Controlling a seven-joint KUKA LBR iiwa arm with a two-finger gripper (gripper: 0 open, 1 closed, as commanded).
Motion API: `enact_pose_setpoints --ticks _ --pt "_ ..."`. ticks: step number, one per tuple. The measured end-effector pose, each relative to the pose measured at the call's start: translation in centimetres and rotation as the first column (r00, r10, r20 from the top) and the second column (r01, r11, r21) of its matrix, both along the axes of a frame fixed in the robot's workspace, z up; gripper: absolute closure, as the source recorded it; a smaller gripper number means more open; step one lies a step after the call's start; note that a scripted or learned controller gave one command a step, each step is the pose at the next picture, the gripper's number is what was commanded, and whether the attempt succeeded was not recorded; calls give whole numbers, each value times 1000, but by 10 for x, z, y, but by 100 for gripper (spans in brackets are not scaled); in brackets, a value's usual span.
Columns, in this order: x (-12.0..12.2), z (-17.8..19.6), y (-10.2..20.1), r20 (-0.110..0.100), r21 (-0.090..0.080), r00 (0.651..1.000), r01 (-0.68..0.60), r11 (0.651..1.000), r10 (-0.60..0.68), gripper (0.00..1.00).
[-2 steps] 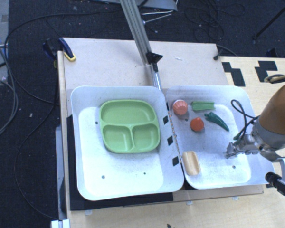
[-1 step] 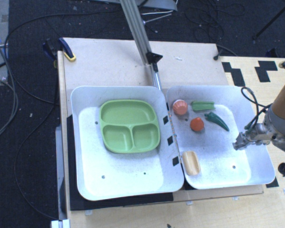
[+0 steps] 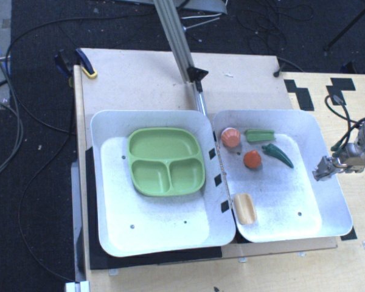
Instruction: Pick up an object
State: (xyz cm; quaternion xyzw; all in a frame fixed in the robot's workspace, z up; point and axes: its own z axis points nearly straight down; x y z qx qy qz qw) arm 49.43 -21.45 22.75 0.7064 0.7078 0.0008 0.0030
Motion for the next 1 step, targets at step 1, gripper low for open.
enact_pose_setpoints --ticks 1 --pt "-6 48 6 0 0 1000 -1 1000 1 100"
